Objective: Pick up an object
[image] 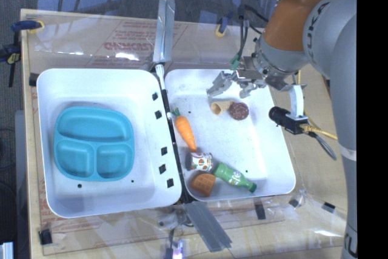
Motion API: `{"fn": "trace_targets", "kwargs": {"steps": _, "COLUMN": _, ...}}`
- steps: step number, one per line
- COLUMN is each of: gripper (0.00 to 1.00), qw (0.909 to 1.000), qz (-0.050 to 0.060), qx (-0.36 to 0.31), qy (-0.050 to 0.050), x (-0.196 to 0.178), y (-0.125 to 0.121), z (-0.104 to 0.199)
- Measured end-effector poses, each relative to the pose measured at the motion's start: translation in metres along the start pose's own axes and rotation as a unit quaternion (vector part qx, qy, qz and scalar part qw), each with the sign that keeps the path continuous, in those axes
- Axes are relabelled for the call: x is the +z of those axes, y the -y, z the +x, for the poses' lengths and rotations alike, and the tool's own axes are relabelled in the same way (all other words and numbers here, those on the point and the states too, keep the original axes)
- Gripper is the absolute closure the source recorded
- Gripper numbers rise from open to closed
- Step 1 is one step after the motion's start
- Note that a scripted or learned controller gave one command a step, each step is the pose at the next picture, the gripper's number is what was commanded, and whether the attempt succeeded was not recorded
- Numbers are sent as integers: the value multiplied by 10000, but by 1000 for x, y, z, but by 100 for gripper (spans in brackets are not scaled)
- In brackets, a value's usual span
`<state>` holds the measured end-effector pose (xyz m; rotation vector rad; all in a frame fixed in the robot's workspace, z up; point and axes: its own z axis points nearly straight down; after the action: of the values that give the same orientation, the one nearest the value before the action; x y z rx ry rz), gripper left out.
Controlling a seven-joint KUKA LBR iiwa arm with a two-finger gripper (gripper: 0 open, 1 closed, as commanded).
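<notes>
Five small things lie in the right bin, and I am at the approach stage of picking one: my gripper hangs over the bin's far end with its two fingers spread apart and nothing between them. Nearest to me is the ice-cream cone, a tan cone lying on its side with a dark reddish-brown scoop at its right end, resting on the bin floor just below my fingertips and apart from everything else. I judge it the likeliest target; the next move calls for lowering straight down and turning the wrist so the fingers straddle the cone across its narrow width, not along its length. Further toward the near end lie an orange carrot with a green top close to the divider, a small printed can, a green bottle on its side, and a brown rounded piece. The left bin holds a blue compartment tray.
</notes>
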<state>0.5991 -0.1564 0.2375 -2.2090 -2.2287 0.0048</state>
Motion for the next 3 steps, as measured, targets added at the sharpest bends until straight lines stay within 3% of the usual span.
{"fn": "trace_targets", "kwargs": {"steps": 1, "gripper": 0, "qw": 9985, "qz": -16, "qx": -545, "qy": 1, "x": 145, "y": -42, "z": -36}}
{"fn": "trace_targets", "kwargs": {"steps": 2, "gripper": 0, "qw": 9967, "qz": -9, "qx": -814, "qy": 0, "x": 146, "y": 13, "z": -54}}
{"fn": "trace_targets", "kwargs": {"steps": 3, "gripper": 100, "qw": 9965, "qz": -5, "qx": -837, "qy": 5, "x": 135, "y": 13, "z": -54}}
